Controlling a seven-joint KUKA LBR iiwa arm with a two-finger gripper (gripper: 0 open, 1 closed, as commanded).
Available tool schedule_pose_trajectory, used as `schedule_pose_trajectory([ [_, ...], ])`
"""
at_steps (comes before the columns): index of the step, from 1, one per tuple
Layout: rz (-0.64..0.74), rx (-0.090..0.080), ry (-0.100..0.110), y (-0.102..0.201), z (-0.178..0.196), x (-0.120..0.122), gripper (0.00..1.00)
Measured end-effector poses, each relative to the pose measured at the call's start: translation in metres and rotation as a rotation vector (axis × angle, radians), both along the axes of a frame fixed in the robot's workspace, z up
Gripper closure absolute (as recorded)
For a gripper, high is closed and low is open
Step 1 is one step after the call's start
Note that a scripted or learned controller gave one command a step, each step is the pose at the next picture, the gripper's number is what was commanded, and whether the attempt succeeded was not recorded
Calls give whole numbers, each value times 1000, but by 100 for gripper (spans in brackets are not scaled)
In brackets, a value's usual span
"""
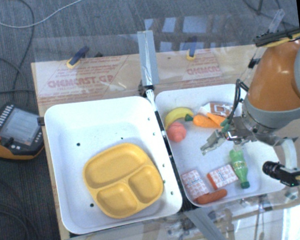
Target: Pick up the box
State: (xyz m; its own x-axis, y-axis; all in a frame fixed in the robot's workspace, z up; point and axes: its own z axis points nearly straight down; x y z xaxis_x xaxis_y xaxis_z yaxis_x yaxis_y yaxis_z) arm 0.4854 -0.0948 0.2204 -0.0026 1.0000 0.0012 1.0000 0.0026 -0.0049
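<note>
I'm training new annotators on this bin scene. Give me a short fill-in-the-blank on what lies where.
1. The yellow tray lies in the ____ bin.
2. The green bottle lies in the ____ bin.
3. The fruit touching the banana is a ____.
4. The two small boxes lie just above a red ____.

Missing words: left; right; peach; sausage

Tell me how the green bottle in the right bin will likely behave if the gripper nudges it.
The green bottle lies on its side, so it will probably roll rather than tip. It looks like smooth plastic, likely light and a bit slippery. A box sits close beside it, so a push that way may shove the box too.
</note>
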Motion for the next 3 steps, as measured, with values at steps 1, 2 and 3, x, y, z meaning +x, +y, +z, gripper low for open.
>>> schedule_pose_trajectory([
  [1, 131, 2, 1, 2, -46, 6, 0],
  [2, -14, -2, -24, -16, -116, 5, 0],
  [3, -12, 6, -20, -12, -109, 5, 100],
])
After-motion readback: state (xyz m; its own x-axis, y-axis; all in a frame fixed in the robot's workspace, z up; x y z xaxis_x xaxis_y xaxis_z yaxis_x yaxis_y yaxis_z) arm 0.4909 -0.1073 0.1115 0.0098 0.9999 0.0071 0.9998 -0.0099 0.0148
